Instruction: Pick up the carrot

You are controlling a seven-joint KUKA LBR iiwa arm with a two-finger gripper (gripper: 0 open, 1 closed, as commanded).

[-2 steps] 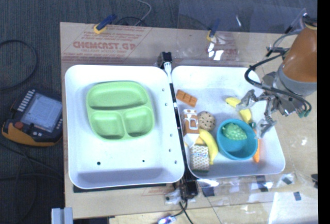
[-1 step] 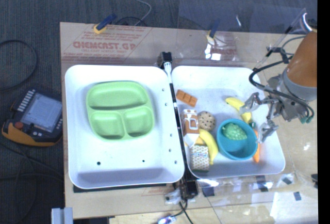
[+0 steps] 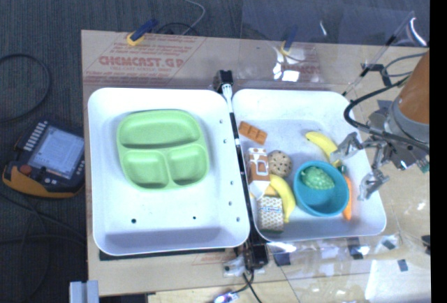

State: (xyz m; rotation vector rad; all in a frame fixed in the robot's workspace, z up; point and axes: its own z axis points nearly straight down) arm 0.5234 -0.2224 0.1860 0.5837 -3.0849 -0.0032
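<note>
The carrot (image 3: 347, 202) is a thin orange stick lying in the right bin (image 3: 300, 107), tight against the right side of a blue bowl (image 3: 319, 197). My gripper (image 3: 355, 170) hangs over the bin's right edge, just above and to the right of the carrot. Its two fingers are spread open with nothing between them. One fingertip sits near a yellow banana (image 3: 320, 144) and the other lies just right of the carrot's upper end.
The blue bowl holds a green item (image 3: 317, 177). A second banana (image 3: 281, 193), a cookie (image 3: 280, 163), an orange wafer (image 3: 253, 132) and small boxes (image 3: 270, 211) crowd the right bin. The left bin (image 3: 105, 225) holds a green divided plate (image 3: 164, 148).
</note>
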